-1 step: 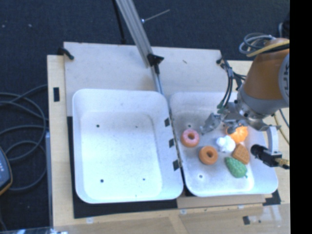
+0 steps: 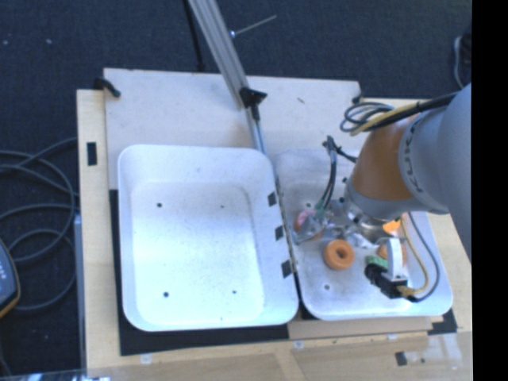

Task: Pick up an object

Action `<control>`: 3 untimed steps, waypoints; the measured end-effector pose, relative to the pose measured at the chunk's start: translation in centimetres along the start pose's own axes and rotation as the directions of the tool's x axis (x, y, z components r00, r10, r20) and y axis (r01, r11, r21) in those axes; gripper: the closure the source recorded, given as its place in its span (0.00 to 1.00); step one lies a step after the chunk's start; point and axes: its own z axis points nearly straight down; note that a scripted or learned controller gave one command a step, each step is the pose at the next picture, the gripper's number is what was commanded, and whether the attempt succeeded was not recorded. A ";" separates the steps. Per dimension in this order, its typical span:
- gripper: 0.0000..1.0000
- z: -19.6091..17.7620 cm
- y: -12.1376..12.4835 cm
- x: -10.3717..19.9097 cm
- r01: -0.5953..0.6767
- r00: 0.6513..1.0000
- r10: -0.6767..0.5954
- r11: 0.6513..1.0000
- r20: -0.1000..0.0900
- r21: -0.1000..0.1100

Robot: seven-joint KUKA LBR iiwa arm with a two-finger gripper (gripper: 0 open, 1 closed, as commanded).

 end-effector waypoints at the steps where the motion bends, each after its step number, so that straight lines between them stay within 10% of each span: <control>1: 0.00 -0.3 -3.4 0.2 -0.001 1.000 0.001 1.000 0.000 -0.005; 3: 0.00 -4.7 -5.3 5.3 0.006 1.000 -0.006 1.000 -0.007 -0.008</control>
